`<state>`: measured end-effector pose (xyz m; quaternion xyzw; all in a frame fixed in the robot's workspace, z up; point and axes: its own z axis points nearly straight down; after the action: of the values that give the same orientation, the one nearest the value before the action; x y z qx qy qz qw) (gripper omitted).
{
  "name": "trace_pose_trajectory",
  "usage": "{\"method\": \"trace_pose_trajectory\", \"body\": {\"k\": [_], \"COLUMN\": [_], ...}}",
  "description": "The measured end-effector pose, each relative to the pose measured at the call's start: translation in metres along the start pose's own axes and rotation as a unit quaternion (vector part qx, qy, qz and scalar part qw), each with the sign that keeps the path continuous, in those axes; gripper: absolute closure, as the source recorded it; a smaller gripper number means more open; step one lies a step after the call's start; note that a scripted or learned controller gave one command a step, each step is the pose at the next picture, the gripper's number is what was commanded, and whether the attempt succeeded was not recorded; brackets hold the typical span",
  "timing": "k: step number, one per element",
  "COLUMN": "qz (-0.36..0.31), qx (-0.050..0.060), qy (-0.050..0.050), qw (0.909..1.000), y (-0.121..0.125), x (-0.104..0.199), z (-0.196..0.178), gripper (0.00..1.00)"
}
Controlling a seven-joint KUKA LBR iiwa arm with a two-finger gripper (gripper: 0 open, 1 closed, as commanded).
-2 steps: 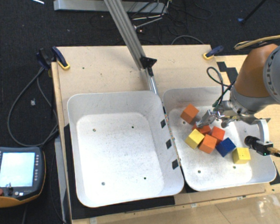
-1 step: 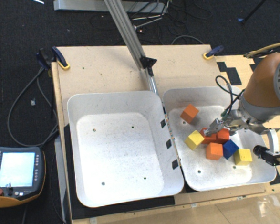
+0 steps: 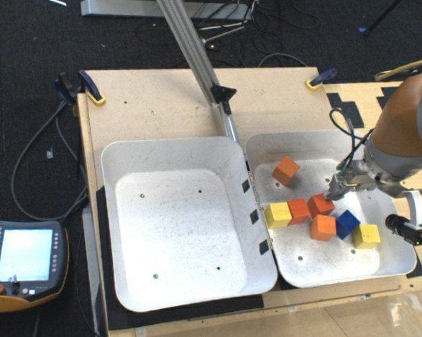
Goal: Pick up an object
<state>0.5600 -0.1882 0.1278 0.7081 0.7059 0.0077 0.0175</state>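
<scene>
**A:** Where is your two-finger gripper (image 3: 340, 185)?

**B:** Low in the shallow white right-hand bin (image 3: 317, 141), near its right wall. You cannot tell how the tool is set; the wrist hides it.

**A:** What lies beside it?

**B:** Just to its left and below, a red-orange cube (image 3: 319, 205), touching or nearly so. Further left you have a second red-orange cube (image 3: 299, 210), then a yellow cube (image 3: 278, 215) by the dividing wall. Below the gripper sit an orange cube (image 3: 323, 227), a blue cube (image 3: 347, 222) and another yellow cube (image 3: 366, 236), packed close. Up and left, a lone tilted orange cube (image 3: 286, 171) stands apart.

**A:** And open room?

**B:** Bare floor lies above the gripper and along the near edge. Far left, the shallow white left-hand bin (image 3: 124, 163) shows only floor.
</scene>
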Motion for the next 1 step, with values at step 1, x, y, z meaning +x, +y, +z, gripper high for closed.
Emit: {"method": "trace_pose_trajectory", "body": {"k": [1], "qz": [-0.006], "qx": [0.014], "qy": [0.007], "qw": [0.9999], "y": [0.0756], "x": [0.0513], "z": [-0.0136], "gripper": [1.00]}}
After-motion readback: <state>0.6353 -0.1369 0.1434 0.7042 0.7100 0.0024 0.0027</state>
